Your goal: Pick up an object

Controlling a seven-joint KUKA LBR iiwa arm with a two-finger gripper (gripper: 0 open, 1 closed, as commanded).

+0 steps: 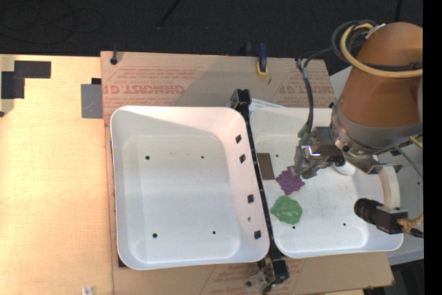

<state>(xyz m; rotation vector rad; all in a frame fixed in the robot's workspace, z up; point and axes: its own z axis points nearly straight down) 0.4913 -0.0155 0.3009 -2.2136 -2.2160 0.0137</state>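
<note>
Arm is hovering low in the right-hand bin (pixel 324 245), just above a purple object (pixel 290 182).

The gripper (pixel 309 164) is hanging just beside and above that crumpled, jagged-edged purple piece, which is lying near the bin's left wall with a soft-looking green lump (pixel 286 209) just below it; I cannot tell how the jaws are standing, nor that anything is held. To my eye, it is needing to centre over one piece alone, descend straight, and close gently, since both look light, pliable and irregular against the smooth white plastic. The left bin (pixel 138 245) is sitting alongside.
</note>
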